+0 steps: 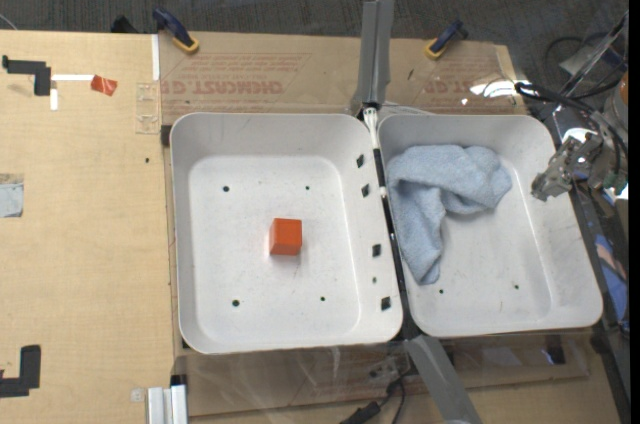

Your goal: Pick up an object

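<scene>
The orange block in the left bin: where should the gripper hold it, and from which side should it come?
Probably from straight above, closing the fingers on two opposite flat sides of the orange block. It sits alone near the middle of the left bin, away from the walls, so there is free floor on every side for the fingers. The gripper is now at the right bin's far edge.

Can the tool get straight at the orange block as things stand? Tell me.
Probably yes. The orange block sits alone in the left bin, uncovered; the tool hovers at the right bin's far edge.

Block [286, 237] in left bin [200, 312]; towel [445, 197] (crumpled) in right bin [560, 302].
</scene>
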